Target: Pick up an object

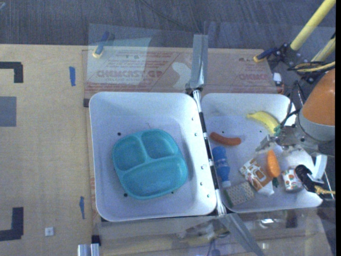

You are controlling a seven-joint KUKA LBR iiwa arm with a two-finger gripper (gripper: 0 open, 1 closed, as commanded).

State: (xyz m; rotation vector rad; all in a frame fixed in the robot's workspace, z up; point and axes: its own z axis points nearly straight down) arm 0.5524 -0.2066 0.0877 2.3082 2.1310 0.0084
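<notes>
My gripper (277,142) hangs low over the right bin (234,108), near its right side. Just below it lies an orange carrot-like piece (273,163), close to the gripper's tip; nothing shows between the fingers. A yellow banana (265,120) lies just up and left of the gripper. A reddish sausage (226,139) rests to the left, with a blue bottle (220,163) under it along the bin's left wall. A small printed carton (254,175), a grey textured pad (241,193) and a small can (290,180) lie along the bin's front.
The left bin (106,116) holds a teal divided plate (150,162). A metal divider (199,68) runs between the bins at the back. The orange-banded arm (322,108) fills the right bin's right edge. Bare white floor shows at the right bin's back left.
</notes>
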